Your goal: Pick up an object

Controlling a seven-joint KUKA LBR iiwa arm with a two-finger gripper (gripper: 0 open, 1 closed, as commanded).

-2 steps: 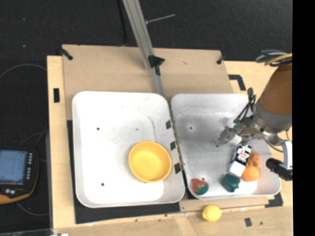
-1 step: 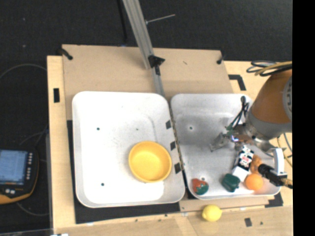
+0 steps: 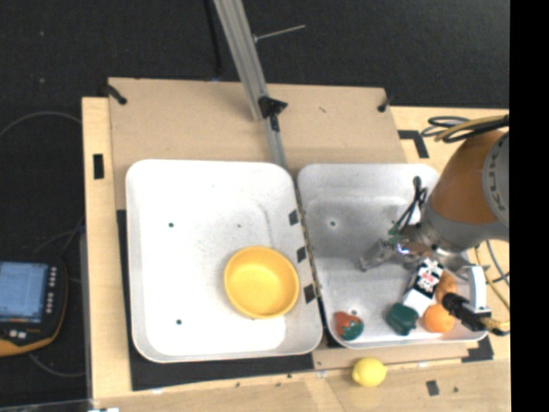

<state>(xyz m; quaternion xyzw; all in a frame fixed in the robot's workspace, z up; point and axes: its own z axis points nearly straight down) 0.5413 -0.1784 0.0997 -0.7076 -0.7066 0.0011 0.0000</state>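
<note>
Objects are gathered along the right bin's point(image 3: 343, 187) near edge: a red-and-green piece point(image 3: 347, 324), a dark green block point(image 3: 401, 318), an orange ball point(image 3: 438, 318) and a small white box point(image 3: 425, 282). The tool point(image 3: 383, 254) is seen low inside that bin; its grip cannot be told. A yellow bowl point(image 3: 261, 282) is seated in the left bin point(image 3: 171, 204), a lemon point(image 3: 369, 372) on the surface.

The tan bench point(image 3: 189, 127) bears two white bins point(image 3: 171, 213) side by side and a yellow lemon point(image 3: 369, 372).
</note>
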